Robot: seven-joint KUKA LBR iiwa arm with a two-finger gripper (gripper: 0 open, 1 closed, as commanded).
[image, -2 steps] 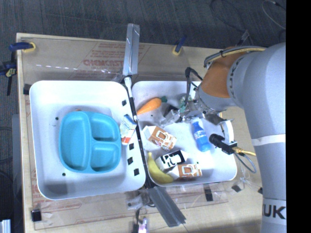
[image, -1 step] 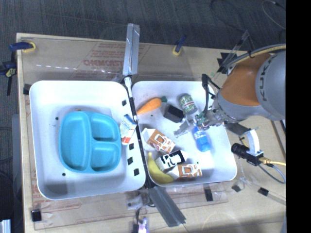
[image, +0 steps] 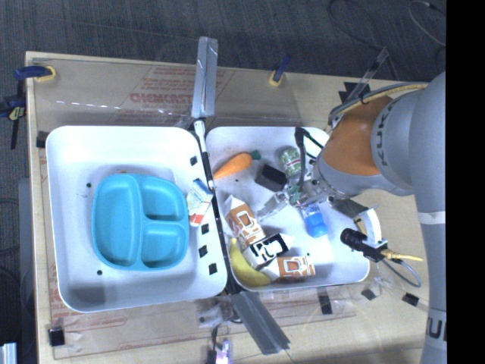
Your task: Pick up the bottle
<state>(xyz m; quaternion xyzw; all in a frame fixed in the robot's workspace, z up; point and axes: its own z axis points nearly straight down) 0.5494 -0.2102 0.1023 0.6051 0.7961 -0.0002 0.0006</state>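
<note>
A small clear bottle with a green label [image: 289, 158] lies near the back of the right bin [image: 227, 139], beside a black block [image: 270, 177]. A blue bottle-like item [image: 314, 221] lies on the bin floor, right of centre. My gripper [image: 294, 196] hangs low over the middle of the right bin, between the two. It sits just above and left of the blue item and below the clear bottle. The grey arm with its orange band [image: 352, 146] comes in from the right and hides the bin's right wall.
An orange carrot [image: 232, 165] lies at the right bin's back left. Brown-and-white cartons [image: 244, 222] [image: 294, 266], a black-and-white pack [image: 268, 249] and a banana [image: 245, 268] crowd its front. The left bin [image: 61, 203] holds a blue divided tray [image: 140, 220].
</note>
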